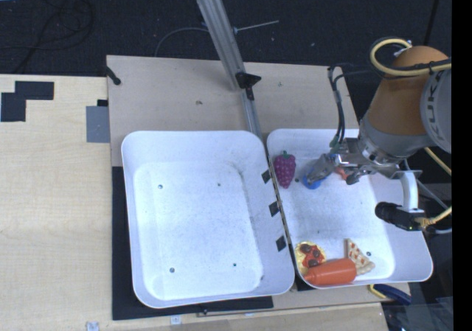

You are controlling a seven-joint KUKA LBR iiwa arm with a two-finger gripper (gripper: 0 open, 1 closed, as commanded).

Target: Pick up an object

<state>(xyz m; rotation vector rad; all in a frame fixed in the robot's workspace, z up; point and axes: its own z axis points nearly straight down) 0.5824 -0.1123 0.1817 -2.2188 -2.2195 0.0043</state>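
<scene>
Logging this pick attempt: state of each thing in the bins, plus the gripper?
gripper: low in the right bin, at a small blue object; grasp unclear
purple grapes: lying free by the divider
orange sausage: lying at the near edge
waffle piece: beside the sausage
left bin: upright

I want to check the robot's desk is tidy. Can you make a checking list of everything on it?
Surface: wooden bench bearing a left bin and a right bin.
Job's things: toy grapes, small blue thing, sausage, pizza slice, waffle piece, all in the right bin.
Clutter: nothing seen.
Grippers: gripper low by the blue thing.
Cables: yellow hose on the arm.
Surroundings: metal rail, dark floor.
</scene>
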